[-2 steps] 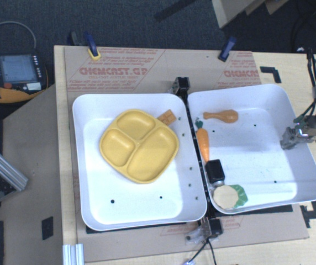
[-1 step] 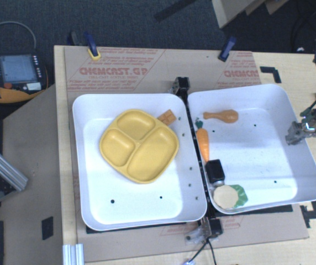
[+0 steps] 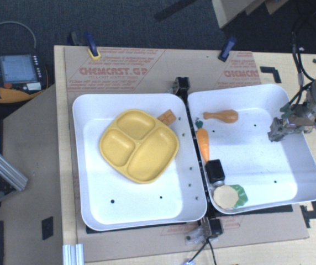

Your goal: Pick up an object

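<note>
Nothing is picked up yet: the gripper (image 3: 278, 130) hangs over the right bin (image 3: 290, 195), far from the carrot (image 3: 203, 144), and I cannot tell its grip.

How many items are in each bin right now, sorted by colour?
Yellow: 1, the divided plate, left bin
Brown/tan: 2, a block by the plate, a drumstick in the right bin
Orange: 1, carrot
Black: 1, block
Cream and green: 1, round piece
Total: 6
</note>
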Controlling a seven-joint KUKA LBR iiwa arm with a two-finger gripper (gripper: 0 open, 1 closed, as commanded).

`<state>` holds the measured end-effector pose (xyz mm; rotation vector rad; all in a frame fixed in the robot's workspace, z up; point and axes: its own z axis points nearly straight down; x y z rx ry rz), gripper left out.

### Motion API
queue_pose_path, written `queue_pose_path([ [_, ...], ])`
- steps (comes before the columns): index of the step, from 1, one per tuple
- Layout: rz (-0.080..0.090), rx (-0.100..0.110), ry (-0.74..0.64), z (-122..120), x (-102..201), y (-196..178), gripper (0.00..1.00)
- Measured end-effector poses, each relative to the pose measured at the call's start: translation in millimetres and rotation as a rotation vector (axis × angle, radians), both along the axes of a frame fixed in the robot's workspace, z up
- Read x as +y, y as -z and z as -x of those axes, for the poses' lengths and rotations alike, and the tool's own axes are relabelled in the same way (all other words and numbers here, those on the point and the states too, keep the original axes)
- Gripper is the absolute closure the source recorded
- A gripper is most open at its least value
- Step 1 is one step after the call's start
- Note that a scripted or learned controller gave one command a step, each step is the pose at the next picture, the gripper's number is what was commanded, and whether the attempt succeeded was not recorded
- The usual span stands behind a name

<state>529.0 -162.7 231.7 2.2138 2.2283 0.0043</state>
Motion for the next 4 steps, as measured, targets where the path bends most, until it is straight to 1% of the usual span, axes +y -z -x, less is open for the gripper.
queue_pose_path([
  [1,-0.001,0.004,0.001,-8,46,8,1.00],
  [2,0.001,0.002,0.006,-23,89,15,1.00],
  [3,-0.001,0.006,0.001,-27,140,22,1.00],
  [4,0.001,-0.001,0.001,-46,186,12,1.00],
])
